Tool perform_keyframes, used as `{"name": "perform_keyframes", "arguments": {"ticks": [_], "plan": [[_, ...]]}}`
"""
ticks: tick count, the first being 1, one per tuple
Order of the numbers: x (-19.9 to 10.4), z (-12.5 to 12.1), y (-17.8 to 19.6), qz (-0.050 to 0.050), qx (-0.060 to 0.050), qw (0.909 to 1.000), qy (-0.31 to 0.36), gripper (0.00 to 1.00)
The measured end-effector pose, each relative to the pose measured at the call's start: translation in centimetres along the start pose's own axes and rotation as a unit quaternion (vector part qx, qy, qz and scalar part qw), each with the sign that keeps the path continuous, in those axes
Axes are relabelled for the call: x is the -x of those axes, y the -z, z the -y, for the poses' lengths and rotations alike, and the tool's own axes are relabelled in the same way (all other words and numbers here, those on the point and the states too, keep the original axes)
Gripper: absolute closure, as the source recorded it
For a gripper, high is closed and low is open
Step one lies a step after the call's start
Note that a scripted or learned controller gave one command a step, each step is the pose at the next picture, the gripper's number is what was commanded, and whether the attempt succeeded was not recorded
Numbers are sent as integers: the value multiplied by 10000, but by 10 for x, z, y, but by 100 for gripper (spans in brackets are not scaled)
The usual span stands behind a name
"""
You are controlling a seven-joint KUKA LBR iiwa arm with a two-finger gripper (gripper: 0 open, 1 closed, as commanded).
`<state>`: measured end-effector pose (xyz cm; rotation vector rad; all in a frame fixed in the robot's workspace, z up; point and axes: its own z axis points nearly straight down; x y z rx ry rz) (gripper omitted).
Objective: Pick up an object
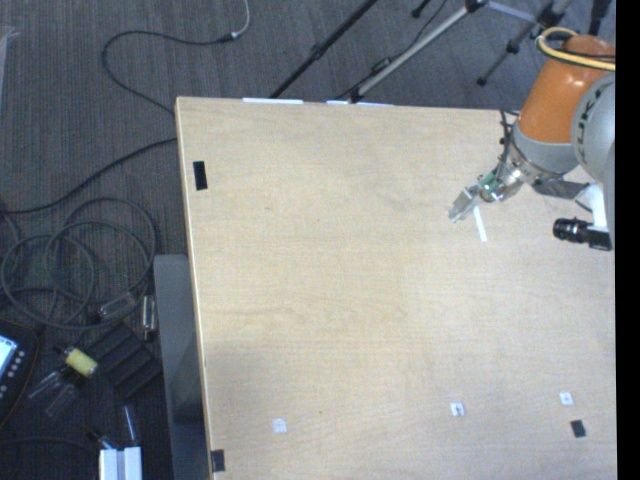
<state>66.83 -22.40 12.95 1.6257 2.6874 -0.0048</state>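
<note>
Small grey-green metal pincer (468, 206) over the right part of the pale wooden bench top (340, 288), tilted down and to the left. Open or closed: impossible to tell at this size. Just beneath it, touching or nearly so, a thin white sliver (481, 229), too small to identify. Behind the pincer, the grey arm with its orange band (556, 106). Far off near the bench's left edge, a small black rectangular mark (199, 175). Beyond that edge, looped dark cables (75, 268) on grey carpet.
</note>
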Motion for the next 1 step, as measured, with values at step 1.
{"name": "perform_keyframes", "arguments": {"ticks": [1], "plan": [[-57, -31, 45, -15, 15, 9997, -259, 100]]}}
